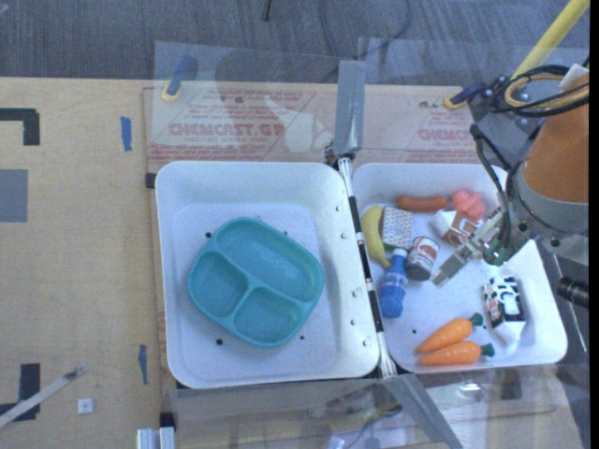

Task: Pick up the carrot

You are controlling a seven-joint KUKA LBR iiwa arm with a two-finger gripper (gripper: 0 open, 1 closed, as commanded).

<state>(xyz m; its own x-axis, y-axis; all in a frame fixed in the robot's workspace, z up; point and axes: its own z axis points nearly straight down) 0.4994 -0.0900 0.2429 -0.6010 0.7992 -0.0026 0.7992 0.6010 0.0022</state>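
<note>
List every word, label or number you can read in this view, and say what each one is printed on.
"CHEMCAST GP", faint red print, partly legible: on the clear plastic sheet behind the two shallow white bins.
Red print on the same sheet further right: too blurred to read.
Label on the small round can in the right white bin: too small to read.
Patterned small packet beside the yellow banana: no legible text.
</note>
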